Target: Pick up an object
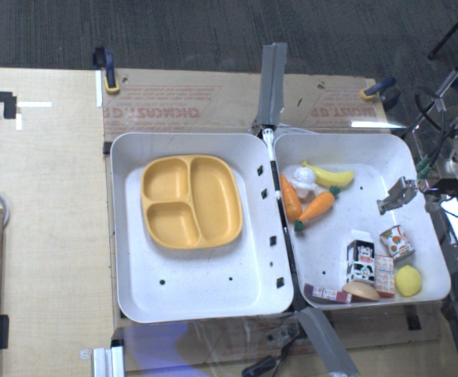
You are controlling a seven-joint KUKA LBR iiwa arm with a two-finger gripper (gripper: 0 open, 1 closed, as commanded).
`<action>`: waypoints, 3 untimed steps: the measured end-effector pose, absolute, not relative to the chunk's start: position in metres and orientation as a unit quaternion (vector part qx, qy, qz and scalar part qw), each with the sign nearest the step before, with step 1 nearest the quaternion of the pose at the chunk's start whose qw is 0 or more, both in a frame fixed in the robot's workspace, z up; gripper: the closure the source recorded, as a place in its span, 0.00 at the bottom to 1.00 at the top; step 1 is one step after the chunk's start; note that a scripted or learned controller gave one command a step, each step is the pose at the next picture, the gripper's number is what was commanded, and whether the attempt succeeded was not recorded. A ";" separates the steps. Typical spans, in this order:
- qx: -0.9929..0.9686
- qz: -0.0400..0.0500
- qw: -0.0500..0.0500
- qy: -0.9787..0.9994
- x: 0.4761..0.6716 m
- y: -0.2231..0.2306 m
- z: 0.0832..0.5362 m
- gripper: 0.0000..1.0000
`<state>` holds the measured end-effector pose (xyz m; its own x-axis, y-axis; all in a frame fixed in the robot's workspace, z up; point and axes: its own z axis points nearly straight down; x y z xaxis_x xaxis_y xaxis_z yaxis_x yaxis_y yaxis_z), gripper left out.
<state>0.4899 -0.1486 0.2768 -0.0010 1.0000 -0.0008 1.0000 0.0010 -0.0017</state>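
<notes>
The metal two-finger gripper (397, 196) reaches in from the right over the right white plastic bin (370, 151), its fingers slightly parted around nothing, near the bin's right wall and apart from every item. Left of it lie a yellow toy banana (330, 176), a white rounded toy (304, 177) and two orange toy carrots (302, 204); below it sit a black-and-white small carton (360, 261), a red-and-white small box (397, 243) and a yellow toy lemon (408, 280). The left white plastic bin (134, 289) holds a yellow three-compartment plastic plate (191, 201).
</notes>
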 end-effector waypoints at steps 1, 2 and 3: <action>-0.712 0.001 0.002 -0.702 0.477 -0.139 0.159 0.00; -0.735 -0.004 -0.006 -0.678 0.482 -0.129 0.097 0.00; -0.736 -0.003 -0.004 -0.676 0.481 -0.130 0.104 1.00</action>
<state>0.4813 -0.1299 0.1043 0.0849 0.9964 -0.0012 0.9963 -0.0849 0.0094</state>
